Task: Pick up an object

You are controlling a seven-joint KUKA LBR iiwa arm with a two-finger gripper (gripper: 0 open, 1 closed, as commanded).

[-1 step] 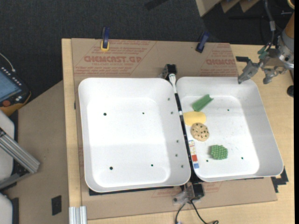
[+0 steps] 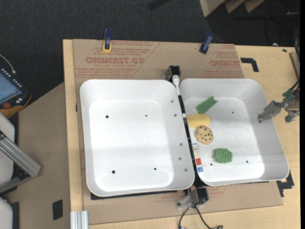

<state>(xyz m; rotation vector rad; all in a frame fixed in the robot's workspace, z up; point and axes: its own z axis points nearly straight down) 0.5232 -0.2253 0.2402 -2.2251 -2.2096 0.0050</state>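
Hovering at the right bin (image 2: 267,99) rim, my gripper (image 2: 279,112) hangs open and empty; approach step, next I descend onto the cookie (image 2: 204,135).

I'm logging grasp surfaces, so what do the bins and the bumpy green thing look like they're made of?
The bins look like thin moulded plastic: glossy white, rounded corners, soft glare. The bumpy green thing is matte with a knobbly surface, perhaps soft rubber or foam; the view cannot settle which.

Four items in right bin (image 2: 267,128), clustered on its left side: green flat block (image 2: 206,105) tilted, yellow piece (image 2: 197,120) just below it. Speckled tan cookie (image 2: 204,135) touching the yellow piece; bumpy green round piece (image 2: 222,155) lies near, apart.
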